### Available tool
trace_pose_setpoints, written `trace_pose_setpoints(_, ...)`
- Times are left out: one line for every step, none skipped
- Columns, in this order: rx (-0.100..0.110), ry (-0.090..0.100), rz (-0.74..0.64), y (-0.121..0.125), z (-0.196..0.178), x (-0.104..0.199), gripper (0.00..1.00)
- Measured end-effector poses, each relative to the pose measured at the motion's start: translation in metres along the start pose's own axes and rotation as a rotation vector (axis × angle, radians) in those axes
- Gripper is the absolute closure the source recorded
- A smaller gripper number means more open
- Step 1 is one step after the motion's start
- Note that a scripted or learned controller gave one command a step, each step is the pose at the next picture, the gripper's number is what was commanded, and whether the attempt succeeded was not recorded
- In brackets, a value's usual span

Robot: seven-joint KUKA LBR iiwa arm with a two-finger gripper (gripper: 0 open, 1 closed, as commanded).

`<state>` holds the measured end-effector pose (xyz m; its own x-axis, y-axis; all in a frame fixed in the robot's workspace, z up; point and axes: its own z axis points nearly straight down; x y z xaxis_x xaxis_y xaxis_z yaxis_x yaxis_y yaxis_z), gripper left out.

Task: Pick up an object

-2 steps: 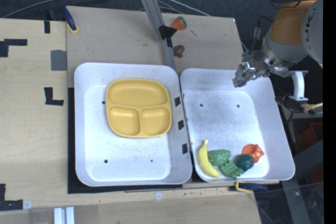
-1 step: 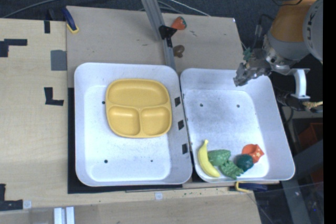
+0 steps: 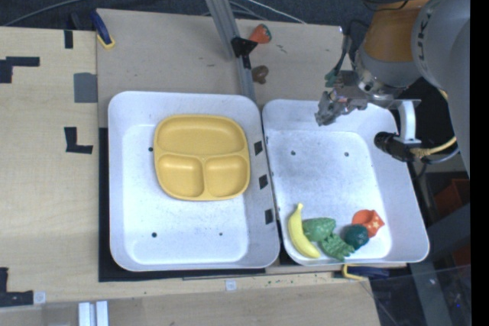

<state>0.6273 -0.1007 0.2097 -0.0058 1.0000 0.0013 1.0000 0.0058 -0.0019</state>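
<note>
Grey two-finger gripper [image 3: 328,115] sits above the far rim of the right shallow white plastic bin [image 3: 397,187]; jaw state cannot be told at this resolution, and nothing visible is held. Candidate objects, a yellow plastic banana [image 3: 299,233], green leafy toys [image 3: 325,235] and an orange-red toy [image 3: 368,221], lie clustered well apart from the jaws, in the near corner. Judgement: pick not yet begun; approach, descent, grasp and lift all remain.

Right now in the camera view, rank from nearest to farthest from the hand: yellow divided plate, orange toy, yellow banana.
From the hand, at the right bin's far edge:
1. Orange toy, near right corner of the right bin.
2. Yellow banana, right bin's near edge; too close to the plate to separate.
3. Yellow divided plate, left bin.
</note>
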Motion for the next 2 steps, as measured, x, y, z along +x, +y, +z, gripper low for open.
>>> trace_pose_setpoints(0.000,0.001,-0.001,0.000,-0.003,0.055,1.00)
trace_pose_setpoints(-0.003,0.001,-0.002,0.015,-0.017,0.111,1.00)
